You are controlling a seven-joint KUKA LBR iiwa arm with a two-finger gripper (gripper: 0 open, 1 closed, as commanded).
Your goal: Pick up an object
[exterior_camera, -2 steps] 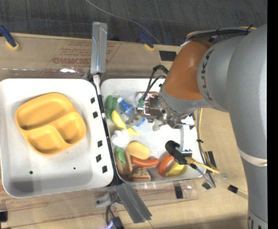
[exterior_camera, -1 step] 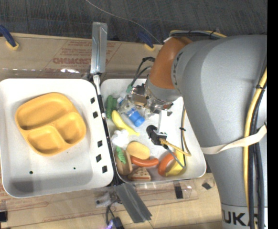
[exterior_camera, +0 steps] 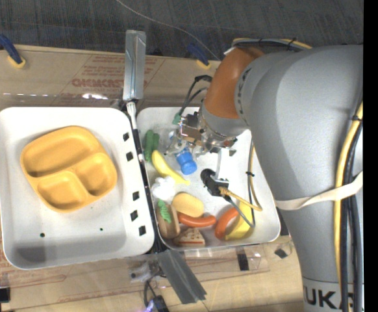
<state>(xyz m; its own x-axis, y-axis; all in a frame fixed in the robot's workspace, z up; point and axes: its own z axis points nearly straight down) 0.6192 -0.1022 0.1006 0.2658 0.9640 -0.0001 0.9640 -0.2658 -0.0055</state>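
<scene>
several small toy foods lie heaped in the right bin [exterior_camera: 262, 194], and the one nearest the tool is a small blue piece [exterior_camera: 187, 163] beside a yellow banana [exterior_camera: 166, 166]. the gripper [exterior_camera: 190, 134] hangs low over the upper part of that bin, just above and touching or almost touching the blue piece; whether it is wide or narrow cannot be told, since the wrist and cables hide the tip. the blue piece looks like light, hard plastic, probably smooth and apt to slip, so a hold across its short sides seems best. the banana looks equally light and stiff, curved, and would take a pinch across its middle. a hot dog [exterior_camera: 198, 221] and a tomato-like piece [exterior_camera: 226, 221] lie well apart from the tool, toward the near end. the left bin [exterior_camera: 20, 239] holds a yellow divided tray [exterior_camera: 69, 168].
</scene>
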